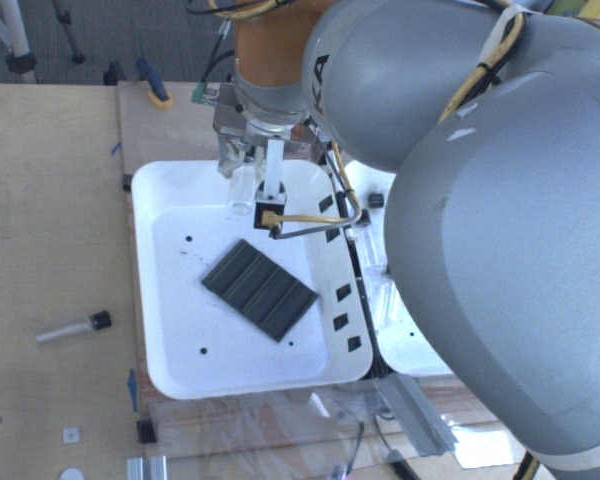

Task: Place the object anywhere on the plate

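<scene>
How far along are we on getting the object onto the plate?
Nothing looks finished yet. The dark grey ridged rectangular plate lies flat in the left white bin with nothing on it. In hand: the gripper hangs over the bin's far end, above and apart from the plate; I cannot tell whether anything sits between its fingers. Left to do: bring the object over the plate and set it down.

Wooden bench [50, 218] in shot, carrying the two white bins [180, 368] side by side. Out on the bare wood at left lies a small tube [72, 329] with a black cap.
</scene>
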Controlling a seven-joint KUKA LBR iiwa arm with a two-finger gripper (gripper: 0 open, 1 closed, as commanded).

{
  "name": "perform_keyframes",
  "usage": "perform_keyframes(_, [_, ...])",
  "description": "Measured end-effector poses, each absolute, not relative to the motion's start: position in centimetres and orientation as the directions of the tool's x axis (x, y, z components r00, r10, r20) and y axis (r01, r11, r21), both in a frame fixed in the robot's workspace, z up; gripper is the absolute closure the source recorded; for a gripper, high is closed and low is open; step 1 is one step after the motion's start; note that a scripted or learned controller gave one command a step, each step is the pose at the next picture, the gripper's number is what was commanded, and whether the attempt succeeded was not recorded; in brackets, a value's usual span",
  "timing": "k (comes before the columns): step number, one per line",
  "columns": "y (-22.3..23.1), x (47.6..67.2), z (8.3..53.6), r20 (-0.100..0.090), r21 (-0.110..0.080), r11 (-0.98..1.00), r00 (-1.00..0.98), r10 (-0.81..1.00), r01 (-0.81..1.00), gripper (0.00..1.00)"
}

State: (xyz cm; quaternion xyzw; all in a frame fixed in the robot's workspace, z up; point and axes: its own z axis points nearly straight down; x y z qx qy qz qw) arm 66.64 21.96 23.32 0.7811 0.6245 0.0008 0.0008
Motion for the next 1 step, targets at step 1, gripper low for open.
perform_keyframes(1, [22.18,66.62,24.32,0.000,0.004,-0.217,0.217,0.976,0.976,1.00])
